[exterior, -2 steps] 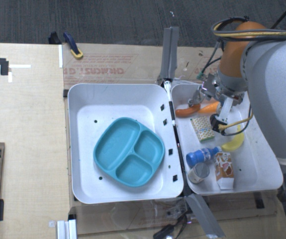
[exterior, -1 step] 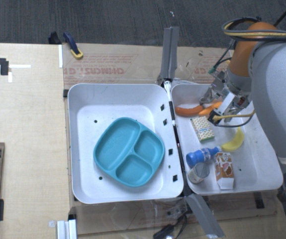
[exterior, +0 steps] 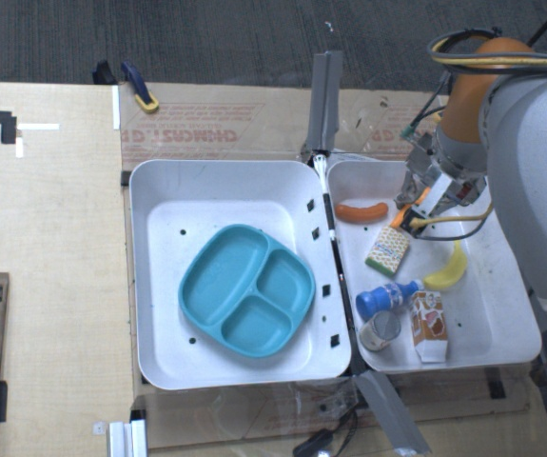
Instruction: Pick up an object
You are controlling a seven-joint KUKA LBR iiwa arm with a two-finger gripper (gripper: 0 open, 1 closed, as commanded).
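Observation:
The right bin (exterior: pixel 501 346) holds an orange sausage-shaped toy (exterior: pixel 361 211), a small green-and-cream packet (exterior: pixel 388 249), a yellow banana (exterior: pixel 447 270), a blue-capped bottle (exterior: pixel 384 299), a grey cup (exterior: pixel 380 331) and a red-and-white carton (exterior: pixel 429 326). My gripper (exterior: pixel 414 215) hangs low over the back of this bin, just right of the sausage toy and above the packet. Its tip sits close to the packet's upper edge. The arm's wrist hides part of the bin's back wall.
The left bin (exterior: pixel 149 255) holds a blue three-compartment plate (exterior: pixel 246 290). A grey divider post (exterior: pixel 325 103) rises between the bins at the back. A blue-and-yellow clamp (exterior: pixel 139 88) lies on the cardboard behind the left bin.

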